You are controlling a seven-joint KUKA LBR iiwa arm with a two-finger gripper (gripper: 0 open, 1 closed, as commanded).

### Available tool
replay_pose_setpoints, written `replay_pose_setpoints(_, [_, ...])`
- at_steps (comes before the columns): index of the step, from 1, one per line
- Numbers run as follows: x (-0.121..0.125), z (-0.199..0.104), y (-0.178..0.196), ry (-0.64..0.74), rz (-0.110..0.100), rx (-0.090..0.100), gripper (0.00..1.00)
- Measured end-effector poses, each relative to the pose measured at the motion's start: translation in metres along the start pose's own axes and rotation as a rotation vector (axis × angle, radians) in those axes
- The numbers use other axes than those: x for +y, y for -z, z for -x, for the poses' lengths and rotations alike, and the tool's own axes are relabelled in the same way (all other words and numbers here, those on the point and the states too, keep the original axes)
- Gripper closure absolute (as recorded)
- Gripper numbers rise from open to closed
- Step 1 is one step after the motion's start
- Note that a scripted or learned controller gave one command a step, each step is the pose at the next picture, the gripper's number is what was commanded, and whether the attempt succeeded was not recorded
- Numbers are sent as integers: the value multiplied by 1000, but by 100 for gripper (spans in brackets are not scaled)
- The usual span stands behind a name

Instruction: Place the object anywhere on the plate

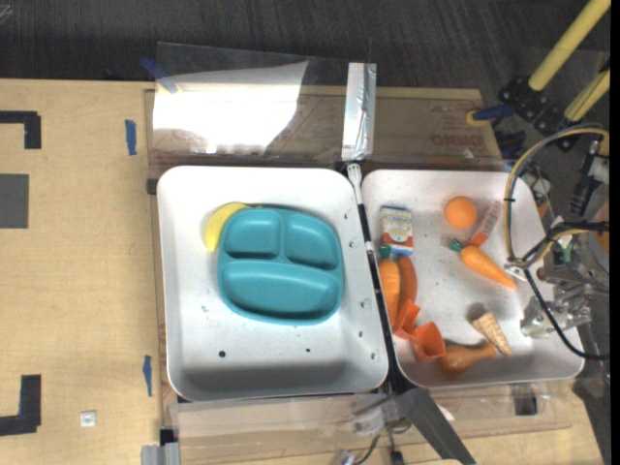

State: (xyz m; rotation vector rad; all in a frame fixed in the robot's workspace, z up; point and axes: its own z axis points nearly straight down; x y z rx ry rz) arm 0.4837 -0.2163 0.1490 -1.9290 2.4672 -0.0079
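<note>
A teal divided plate (281,264) lies in the middle of the left bin (184,289), with a yellow piece (218,224) tucked under its far left rim. The right bin (441,294) holds several toy foods: a small carton (395,229), an orange ball (461,211), a carrot (487,265), a waffle cone (492,331) and orange pieces (391,285) along the left wall. My gripper (544,310) hangs over the right bin's right edge amid cables, just right of the carrot and the cone. Nothing shows in its grasp.
A brownish drumstick-like toy (465,358) and an orange cup piece (426,339) lie at the right bin's front. A clear plastic sheet (232,105) and a silver strip (358,109) stand behind the bins. Yellow bars (572,32) and loose cables (552,163) crowd the far right.
</note>
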Motion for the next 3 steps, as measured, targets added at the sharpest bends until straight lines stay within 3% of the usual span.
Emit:
replay_pose_setpoints(1, [0,-7,52,694,5,0,100])
replay_pose_setpoints(3, [-3,-3,72,690,-6,-4,100])
